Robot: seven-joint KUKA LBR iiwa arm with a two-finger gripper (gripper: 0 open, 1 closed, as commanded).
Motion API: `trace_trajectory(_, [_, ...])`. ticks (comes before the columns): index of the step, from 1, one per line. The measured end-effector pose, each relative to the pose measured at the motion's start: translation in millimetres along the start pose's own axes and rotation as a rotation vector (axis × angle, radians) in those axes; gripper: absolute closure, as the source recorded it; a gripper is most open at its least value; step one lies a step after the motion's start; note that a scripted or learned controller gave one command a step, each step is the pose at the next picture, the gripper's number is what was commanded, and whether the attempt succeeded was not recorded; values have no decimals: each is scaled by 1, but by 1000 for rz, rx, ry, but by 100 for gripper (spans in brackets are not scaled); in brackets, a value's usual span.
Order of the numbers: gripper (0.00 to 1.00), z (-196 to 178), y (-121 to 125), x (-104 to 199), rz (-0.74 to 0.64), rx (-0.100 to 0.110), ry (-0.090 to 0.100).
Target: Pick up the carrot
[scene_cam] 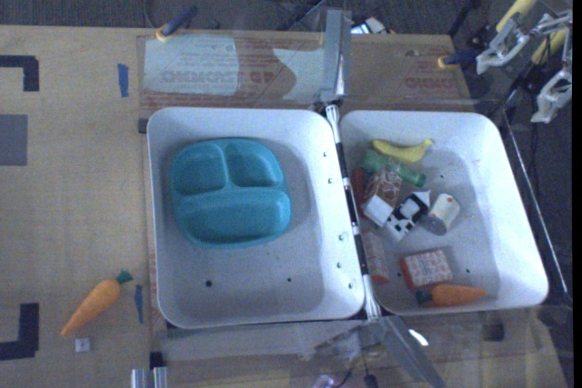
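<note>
Carrot (452, 293), orange and tapered, lies at right bin's (518, 195) near edge.

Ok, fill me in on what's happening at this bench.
Nothing is being handled at this moment. An orange toy carrot lies at the near edge of the right white bin, beside other small toy foods. A second orange carrot lies on the wooden bench. The left white bin holds a teal divided plate.
</note>
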State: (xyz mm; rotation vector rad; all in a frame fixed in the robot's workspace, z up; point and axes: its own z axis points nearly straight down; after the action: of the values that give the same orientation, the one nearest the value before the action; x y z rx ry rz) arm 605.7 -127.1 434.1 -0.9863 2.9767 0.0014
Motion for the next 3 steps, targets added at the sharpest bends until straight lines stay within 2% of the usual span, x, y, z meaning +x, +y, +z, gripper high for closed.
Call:
trace_trajectory(1, [0,0,-6,-15,-369,-1,-1])
trace_trajectory(2, [0,1,-42,-38,-701,-3,-1])
trace_trajectory(3, [0,11,-48,-43,-1050,-4,-2])
